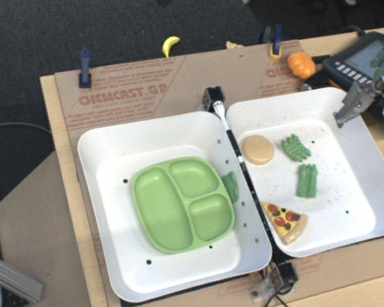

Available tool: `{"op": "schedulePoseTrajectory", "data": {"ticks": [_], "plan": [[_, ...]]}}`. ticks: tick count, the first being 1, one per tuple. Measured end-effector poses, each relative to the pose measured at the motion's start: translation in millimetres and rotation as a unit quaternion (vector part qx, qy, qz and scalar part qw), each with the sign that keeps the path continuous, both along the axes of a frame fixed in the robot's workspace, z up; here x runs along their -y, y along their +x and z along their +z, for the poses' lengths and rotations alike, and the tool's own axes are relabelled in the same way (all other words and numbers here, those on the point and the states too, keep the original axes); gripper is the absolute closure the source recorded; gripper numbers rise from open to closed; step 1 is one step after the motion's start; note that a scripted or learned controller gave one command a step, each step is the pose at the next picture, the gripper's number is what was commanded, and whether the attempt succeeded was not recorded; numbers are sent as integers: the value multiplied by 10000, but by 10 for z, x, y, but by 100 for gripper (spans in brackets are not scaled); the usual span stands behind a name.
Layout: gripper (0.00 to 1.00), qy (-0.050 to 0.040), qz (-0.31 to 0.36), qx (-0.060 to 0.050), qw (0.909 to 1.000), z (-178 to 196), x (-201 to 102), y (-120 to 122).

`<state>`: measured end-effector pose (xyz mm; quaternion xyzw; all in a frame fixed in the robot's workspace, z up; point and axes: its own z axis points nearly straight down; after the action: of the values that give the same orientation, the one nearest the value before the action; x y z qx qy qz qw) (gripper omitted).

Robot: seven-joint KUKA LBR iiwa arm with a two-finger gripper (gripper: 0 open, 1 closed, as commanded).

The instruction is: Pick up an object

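Two white bins sit side by side on the bench (40, 212), touching along their inner rims. The left bin (105, 201) holds one green plate (182, 203) with three compartments, lying flat near the middle; one small green piece (230, 186) lies just beside the plate's right edge, against the bin wall. The right bin (372, 176) holds four things: one round tan cookie (258, 150) near its upper left, two green vegetable pieces, the upper one (295, 147) just right of the cookie and the lower one (306, 181) below it, and one pizza slice (286, 220) in the lower left corner. These four lie apart from one another. The arm's jaws (349, 108) hang at the right bin's upper right rim, well apart from all four things, with nothing between them; whether they are open or closed I cannot tell. Outside the bins, one orange fruit (301, 64) and one yellow banana (171, 45) lie near the far edge of the bench
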<state>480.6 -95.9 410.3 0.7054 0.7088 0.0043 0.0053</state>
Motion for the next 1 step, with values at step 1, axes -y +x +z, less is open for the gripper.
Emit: {"op": "schedulePoseTrajectory", "data": {"ticks": [1], "plan": [[0, 23, -38, -157, 9999, -1848, 162, -46]]}}
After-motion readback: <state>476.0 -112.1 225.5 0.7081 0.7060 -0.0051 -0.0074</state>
